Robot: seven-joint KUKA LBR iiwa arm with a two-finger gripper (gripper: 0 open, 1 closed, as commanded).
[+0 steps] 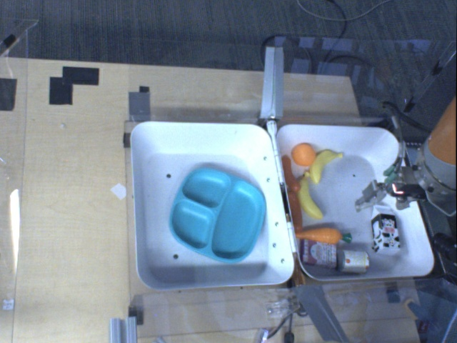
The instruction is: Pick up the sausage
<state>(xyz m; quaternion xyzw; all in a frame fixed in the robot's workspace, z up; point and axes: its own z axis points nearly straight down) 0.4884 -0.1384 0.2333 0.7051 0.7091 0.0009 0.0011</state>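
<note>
The sausage (pixel 288 184) lies along the left wall of the right bin (pixel 371 136), running near to far, just left of the banana (pixel 311 189) and below the orange (pixel 303 154). A carrot (pixel 319 235) and a can (pixel 334 256) sit at its near end. The jaws (pixel 380 195) hang over the bin's right part, well apart from the sausage, above a cow-patterned carton (pixel 385 233); whether they are parted or closed cannot be told. A blue divided plate (pixel 218 215) rests in the left bin (pixel 153 191).

Grey arm (pixel 439 170) with 1 orange band; gripper (pixel 385 191) looks metallic, perhaps with a small red light.
</note>
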